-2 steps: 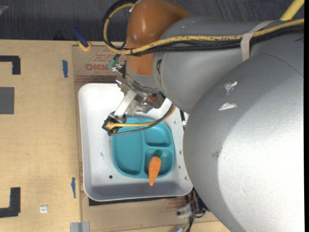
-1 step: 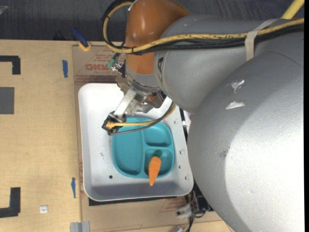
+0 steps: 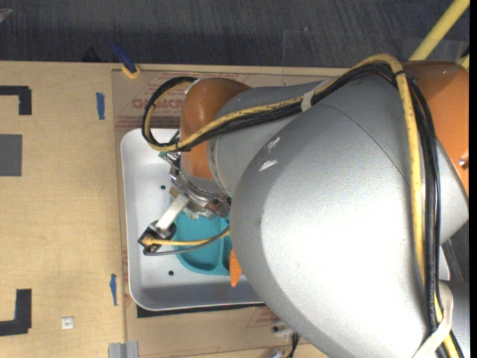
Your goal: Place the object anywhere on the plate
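A narrow orange object [image 3: 234, 268] peeks out beside the arm's grey shell, near the front of the white bin [image 3: 141, 192]. The sliver that shows runs roughly toward and away from the bin's front wall, leaning slightly. Its ends are covered, so which way it points cannot be told. It sits at the right edge of the visible part of a teal plate [image 3: 203, 258], but whether it rests on the plate or is lifted above it is unclear.

Only a curved corner of the plate shows, on the bin floor; the rest runs under the arm [image 3: 335, 200]. The hand [image 3: 195, 202] hangs over the bin just behind the plate, seen from above below the orange wrist band, and whether it is clenched or released cannot be told.

The arm's bulk covers the bin's right part. The brown desk [image 3: 59, 200] carries blue tape strips [image 3: 100, 104] and black corner marks [image 3: 22, 99].
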You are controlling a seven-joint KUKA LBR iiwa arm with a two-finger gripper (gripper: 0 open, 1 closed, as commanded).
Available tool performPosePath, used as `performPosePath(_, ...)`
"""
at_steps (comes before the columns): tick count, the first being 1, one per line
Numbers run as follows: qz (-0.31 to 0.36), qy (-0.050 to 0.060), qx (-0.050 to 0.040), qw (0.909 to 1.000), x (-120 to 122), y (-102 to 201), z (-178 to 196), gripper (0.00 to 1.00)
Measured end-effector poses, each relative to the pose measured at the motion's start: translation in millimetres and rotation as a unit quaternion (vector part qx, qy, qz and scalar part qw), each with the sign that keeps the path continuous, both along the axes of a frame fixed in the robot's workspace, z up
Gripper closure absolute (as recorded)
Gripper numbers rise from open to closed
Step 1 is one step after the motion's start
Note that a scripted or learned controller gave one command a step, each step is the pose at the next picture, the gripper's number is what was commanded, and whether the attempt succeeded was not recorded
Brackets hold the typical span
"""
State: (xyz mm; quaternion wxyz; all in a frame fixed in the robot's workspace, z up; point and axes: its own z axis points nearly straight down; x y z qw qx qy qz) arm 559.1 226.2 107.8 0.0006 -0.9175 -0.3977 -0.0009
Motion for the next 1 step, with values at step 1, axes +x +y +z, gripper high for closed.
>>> performPosePath(1, 0.173, -0.012, -0.0008, 0.9848, -16.4, -2.9, -8.9, 1.0)
